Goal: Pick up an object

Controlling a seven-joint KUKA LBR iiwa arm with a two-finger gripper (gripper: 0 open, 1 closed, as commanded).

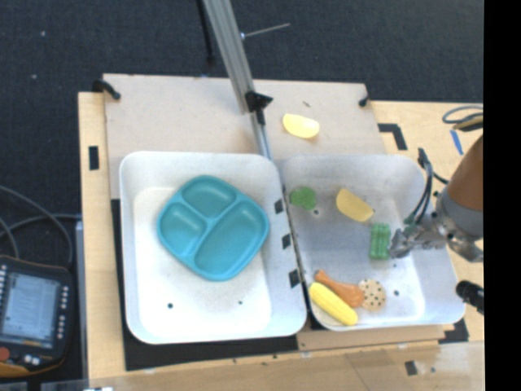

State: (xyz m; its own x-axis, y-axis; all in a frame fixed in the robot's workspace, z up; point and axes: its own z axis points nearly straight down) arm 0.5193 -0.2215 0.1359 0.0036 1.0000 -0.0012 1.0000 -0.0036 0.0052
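Green, ridged plastic block [379, 241] lies near the right edge of the right-hand shallow white bin [407, 168], just beside the grey two-finger gripper [400, 243] (whether its jaws are apart cannot be told), which should probably straddle the block squarely before closing.

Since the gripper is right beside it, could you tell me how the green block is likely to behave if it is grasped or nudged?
The green block looks like a ribbed, boxy toy, so probably stiff and light. It lies flat on the right bin floor, so it should slide rather than roll. The gripper is at its right edge; a sideways nudge would likely push it toward the yellow piece.
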